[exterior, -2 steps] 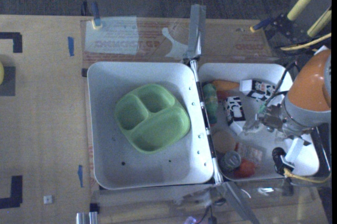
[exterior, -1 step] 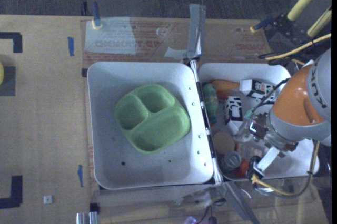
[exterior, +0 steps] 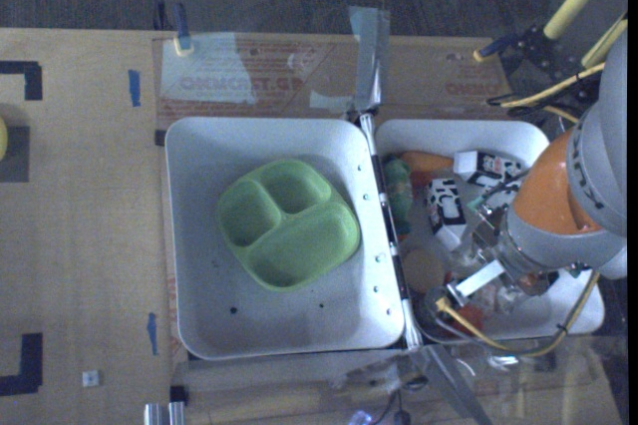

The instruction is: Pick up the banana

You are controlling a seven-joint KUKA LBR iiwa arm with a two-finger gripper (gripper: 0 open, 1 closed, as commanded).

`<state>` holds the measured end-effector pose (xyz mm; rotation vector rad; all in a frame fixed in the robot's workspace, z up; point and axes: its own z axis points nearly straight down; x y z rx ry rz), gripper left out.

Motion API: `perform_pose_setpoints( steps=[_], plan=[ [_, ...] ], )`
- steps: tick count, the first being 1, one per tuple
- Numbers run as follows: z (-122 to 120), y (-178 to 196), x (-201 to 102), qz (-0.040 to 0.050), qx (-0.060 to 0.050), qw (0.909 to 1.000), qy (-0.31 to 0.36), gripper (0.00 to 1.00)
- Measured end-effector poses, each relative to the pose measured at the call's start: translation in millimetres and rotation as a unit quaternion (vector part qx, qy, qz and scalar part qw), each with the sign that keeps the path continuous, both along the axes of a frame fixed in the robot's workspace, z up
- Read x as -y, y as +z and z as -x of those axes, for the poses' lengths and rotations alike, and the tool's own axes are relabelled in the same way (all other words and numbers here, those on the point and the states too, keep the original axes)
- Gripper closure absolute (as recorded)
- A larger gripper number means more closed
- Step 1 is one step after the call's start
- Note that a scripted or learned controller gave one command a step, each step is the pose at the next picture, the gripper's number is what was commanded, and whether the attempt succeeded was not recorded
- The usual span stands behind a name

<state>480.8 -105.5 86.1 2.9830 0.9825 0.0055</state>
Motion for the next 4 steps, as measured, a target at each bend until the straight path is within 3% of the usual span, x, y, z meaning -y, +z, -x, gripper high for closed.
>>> perform_pose_setpoints(
  steps=[1,2,3,4],
  plan=[
    [-88,10,-9,-0.0001,-0.003,0.9969,0.078,0.00],
    [-63,103,69,0.0004,-0.002,0.9968,0.080,0.00],
    [-12,-1,28,-0.0008,-0.002,0.9952,-0.098,0.00],
    [2,36,-8,-0.0008,-0.004,0.9768,-0.214,0.00]
  ],
)
